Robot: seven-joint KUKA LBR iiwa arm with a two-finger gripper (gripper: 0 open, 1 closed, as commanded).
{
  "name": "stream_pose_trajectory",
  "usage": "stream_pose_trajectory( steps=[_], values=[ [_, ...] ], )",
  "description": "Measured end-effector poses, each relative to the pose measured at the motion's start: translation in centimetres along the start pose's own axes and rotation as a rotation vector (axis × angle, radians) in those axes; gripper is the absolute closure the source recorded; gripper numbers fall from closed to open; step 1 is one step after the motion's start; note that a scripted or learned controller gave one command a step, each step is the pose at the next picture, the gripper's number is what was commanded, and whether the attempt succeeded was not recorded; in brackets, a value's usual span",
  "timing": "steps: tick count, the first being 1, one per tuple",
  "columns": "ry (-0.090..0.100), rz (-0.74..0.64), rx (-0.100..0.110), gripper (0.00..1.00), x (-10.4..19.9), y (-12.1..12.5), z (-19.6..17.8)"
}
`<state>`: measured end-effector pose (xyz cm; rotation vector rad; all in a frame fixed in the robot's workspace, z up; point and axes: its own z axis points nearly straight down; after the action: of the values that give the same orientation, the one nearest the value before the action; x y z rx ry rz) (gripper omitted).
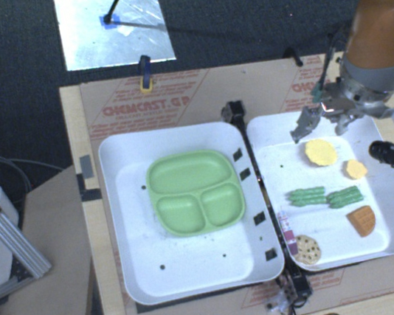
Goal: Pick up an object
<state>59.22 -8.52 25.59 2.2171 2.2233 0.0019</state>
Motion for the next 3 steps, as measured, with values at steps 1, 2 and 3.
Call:
stream_pose_trajectory(
  steps=[1, 2, 3],
  values=[
    [0.001, 0.004, 0.006, 0.00, -2.2, -1.7, 7.8],
    [0.001, 0.001, 0.003, 0.00, -1.6, -1.0, 17.6],
    [0.000, 0.002, 0.001, 0.00, -1.7, -1.0, 17.2]
  ],
)
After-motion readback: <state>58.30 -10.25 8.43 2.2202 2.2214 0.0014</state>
